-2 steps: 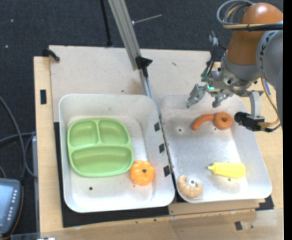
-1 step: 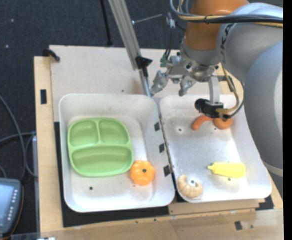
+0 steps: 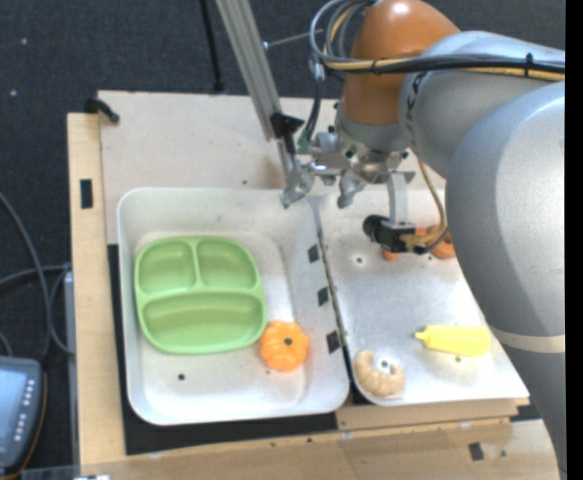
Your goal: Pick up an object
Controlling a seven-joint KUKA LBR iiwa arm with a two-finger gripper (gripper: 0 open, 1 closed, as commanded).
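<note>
The tool [image 3: 317, 196] hangs with its two fingers [image 3: 290, 194] spread and nothing between them. It sits over the far end of the ridge where the left bin [image 3: 127, 268] and the right bin [image 3: 401, 298] meet, so it is poised over no object yet.

Nearest to it, in the right bin, a small orange thing [image 3: 443, 247] peeks out from under the arm; it is too hidden to identify. Farther toward the front of that bin lie a yellow piece [image 3: 455, 341] and a pale round pastry [image 3: 381, 373], near each other but apart. In the left bin a green divided plate [image 3: 199, 293] fills the middle, and an orange pumpkin [image 3: 285, 345] rests just beside its front right corner. The surface [image 3: 171, 138] around the bins is bare.

The pumpkin looks like the best target: compact, round and in plain sight. To do this well, the tool should centre above it, keep its fingers wide, and descend so that neither finger lands on the plate rim or the bin wall.
</note>
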